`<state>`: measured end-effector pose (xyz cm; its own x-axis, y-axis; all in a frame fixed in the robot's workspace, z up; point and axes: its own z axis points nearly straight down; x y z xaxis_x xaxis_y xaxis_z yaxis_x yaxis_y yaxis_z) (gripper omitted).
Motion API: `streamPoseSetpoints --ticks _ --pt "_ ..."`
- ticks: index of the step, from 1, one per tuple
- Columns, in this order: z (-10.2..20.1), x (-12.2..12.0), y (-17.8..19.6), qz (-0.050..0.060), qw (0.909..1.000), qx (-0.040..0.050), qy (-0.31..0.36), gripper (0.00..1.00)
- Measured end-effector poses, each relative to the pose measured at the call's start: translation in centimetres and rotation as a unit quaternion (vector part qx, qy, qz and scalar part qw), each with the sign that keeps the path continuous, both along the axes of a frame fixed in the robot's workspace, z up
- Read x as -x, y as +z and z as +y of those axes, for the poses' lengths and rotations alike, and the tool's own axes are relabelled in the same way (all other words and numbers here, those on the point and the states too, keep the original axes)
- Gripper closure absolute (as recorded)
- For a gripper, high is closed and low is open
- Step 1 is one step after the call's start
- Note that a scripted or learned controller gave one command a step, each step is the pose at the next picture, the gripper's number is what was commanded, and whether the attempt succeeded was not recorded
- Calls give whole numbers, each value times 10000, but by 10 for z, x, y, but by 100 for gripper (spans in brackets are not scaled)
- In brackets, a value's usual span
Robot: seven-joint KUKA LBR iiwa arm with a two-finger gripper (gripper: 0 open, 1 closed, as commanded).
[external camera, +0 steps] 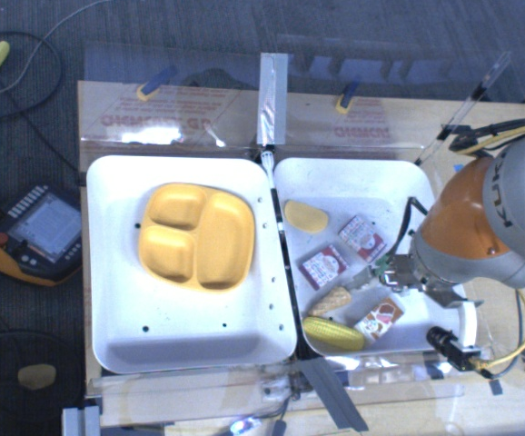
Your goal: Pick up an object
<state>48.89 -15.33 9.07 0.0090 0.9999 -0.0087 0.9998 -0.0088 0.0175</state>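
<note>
Nothing lifted yet. Arm [467, 230] low over right bin [399, 175], above packets [362, 234] and corn [335, 334]. Jaws hidden; grip state impossible to tell. Pick remaining.

A wooden bench [399, 121] bears two white bins [108, 334] side by side.

We're looking at a robotics lab: two white bins [104, 271] taped onto a plywood tabletop [399, 116], a teach pendant [31, 234] lying on grey carpet [381, 7], loose cables [81, 12] running across the floor, and toy food [335, 334] as test props.
</note>
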Motion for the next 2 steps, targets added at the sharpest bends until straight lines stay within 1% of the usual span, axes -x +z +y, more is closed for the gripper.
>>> streamPoseSetpoints --ticks 1,2 --pt "21 -69 -1 19 9989 -21 -466 0" --pt "22 -70 10 19 9990 -19 -456 100"
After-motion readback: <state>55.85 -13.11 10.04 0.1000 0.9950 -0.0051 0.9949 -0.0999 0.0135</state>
